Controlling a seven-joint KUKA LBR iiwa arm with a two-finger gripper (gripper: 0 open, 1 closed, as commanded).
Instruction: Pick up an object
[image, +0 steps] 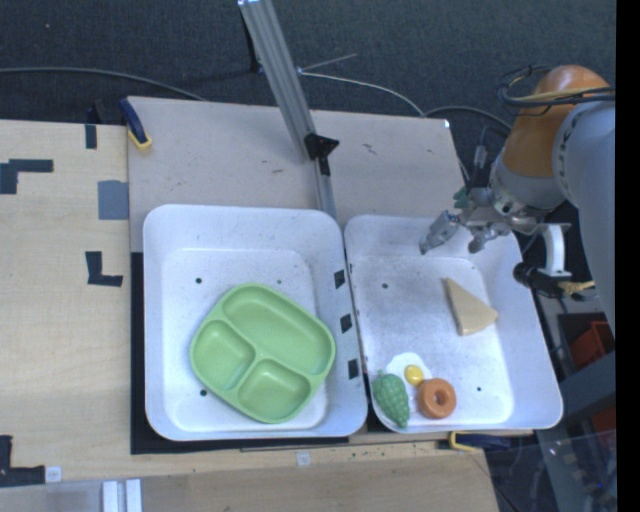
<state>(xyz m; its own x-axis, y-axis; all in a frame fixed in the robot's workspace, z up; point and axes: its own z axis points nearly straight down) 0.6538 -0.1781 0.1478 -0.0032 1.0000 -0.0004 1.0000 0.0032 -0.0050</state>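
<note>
Gripper (458, 233) hovers open, empty, just above-left of cheese wedge (468, 306) in right bin (530, 385). Wedge looks light, rigid, smooth; likely best pinched across its flat slanted sides.

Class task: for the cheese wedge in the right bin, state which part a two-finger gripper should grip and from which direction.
Grip the cheese wedge across its two long slanted sides, near the wider lower end, coming straight down from above. It lies flat on the right bin floor with open space around it.
</note>
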